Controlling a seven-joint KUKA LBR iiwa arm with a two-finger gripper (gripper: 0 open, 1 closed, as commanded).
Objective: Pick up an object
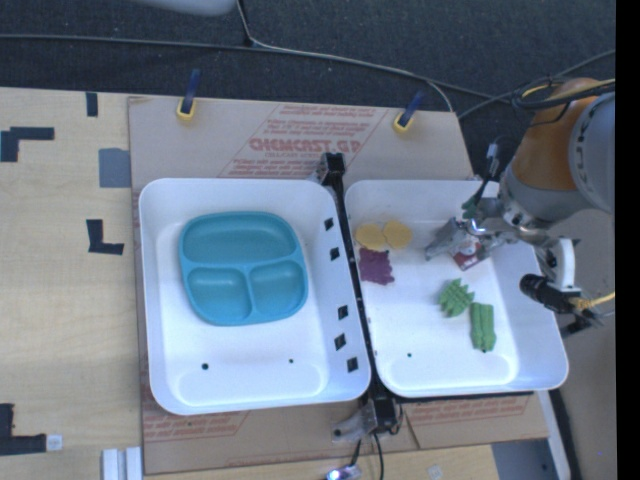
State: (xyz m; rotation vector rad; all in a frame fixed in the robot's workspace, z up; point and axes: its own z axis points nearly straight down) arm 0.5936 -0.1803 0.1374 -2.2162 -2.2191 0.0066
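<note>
— What sits in the left bin [160,268]?
— A teal divided plate [242,267], three compartments, lying flat toward the bin's far side.
— And under the bins?
— A cardboard sheet [290,136] with red print, held by two yellow clamps [186,107] at its far edge.

The two shallow white bins [165,368] look like smooth, faintly glossy plastic. Inside the left one, the teal three-compartment tray [242,266] seems matt plastic. Beneath the bins lies a printed brown cardboard sheet [300,138], dull and papery.
</note>
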